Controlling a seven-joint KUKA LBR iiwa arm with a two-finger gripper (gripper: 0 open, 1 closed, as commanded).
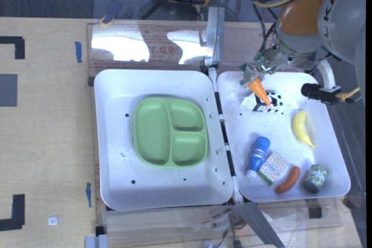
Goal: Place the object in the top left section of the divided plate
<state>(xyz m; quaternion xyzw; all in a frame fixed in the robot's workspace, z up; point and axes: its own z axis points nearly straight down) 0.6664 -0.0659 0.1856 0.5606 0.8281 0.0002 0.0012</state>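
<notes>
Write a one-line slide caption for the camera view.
KUKA arm's gripper over the right bin at an orange carrot; green divided plate waits in the left bin.

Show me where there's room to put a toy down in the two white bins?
Left bin: bare floor all around the green divided plate, widest on the left side. Right bin: a bare patch in the middle, between the banana and blue bottle. It is crowded along the bottom, where the bottle, box, sausage and jar cluster.
</notes>
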